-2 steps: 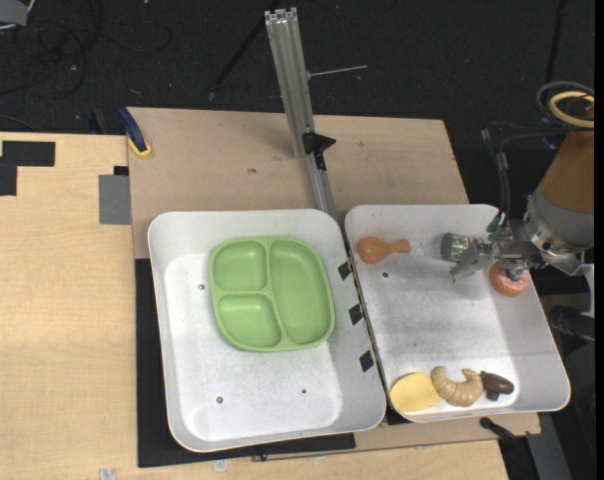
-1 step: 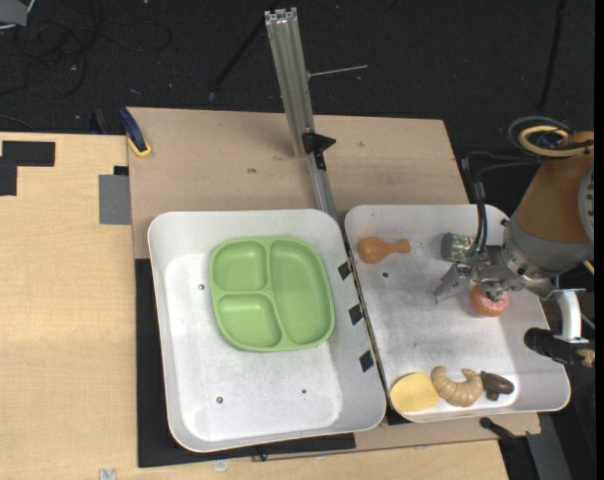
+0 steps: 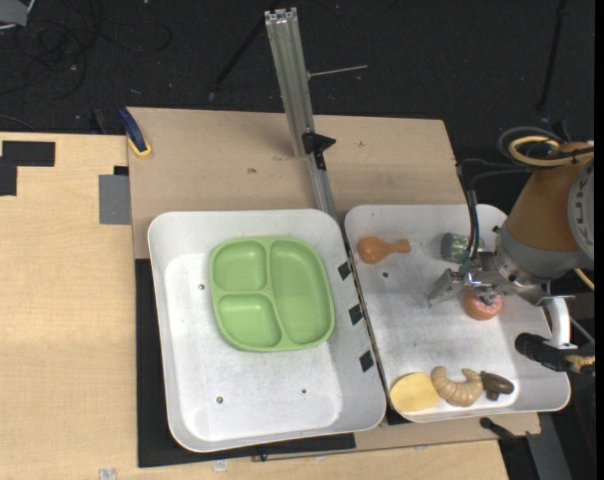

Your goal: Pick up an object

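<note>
The right bin holds an orange drumstick-shaped toy near its back left. A small green item lies toward the back. A red-orange round object sits at the right. Along the front lie a yellow disc and a tan shrimp-like piece with a dark end. My gripper hangs low over the right bin, right beside the red-orange object, its metal fingers spread toward the left with nothing seen between them.
The left bin holds a green divided plate. A metal post rises behind the bins. Black clips sit along the seam between the bins. The arm's body covers the right bin's far right edge.
</note>
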{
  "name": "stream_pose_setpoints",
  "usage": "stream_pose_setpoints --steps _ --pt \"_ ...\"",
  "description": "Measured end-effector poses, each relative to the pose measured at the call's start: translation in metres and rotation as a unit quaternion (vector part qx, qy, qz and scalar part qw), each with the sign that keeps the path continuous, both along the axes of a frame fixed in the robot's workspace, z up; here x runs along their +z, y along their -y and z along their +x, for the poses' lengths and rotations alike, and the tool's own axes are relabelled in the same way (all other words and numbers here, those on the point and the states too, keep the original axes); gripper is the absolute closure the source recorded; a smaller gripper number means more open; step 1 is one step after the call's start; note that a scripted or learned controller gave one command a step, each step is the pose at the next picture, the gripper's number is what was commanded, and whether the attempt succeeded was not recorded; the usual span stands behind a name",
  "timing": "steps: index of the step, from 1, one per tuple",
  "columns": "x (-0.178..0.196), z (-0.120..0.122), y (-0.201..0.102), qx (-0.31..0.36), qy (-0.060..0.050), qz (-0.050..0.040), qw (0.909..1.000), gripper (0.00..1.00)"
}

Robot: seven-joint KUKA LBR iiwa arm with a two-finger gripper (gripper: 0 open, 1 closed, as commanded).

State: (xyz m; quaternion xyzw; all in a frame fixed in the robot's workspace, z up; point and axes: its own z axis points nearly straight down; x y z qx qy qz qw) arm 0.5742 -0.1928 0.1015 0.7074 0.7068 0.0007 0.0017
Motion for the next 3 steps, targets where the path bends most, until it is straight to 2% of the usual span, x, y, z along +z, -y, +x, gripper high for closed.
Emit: stream_pose_setpoints --steps 1,3 --pt "0.008 -0.001 0.001 -0.001 -0.001 -0.0005 1.0000 1.00" --pt "0.110 -0.013 0.003 0.001 0.000 0.0001 1.0000 1.00"
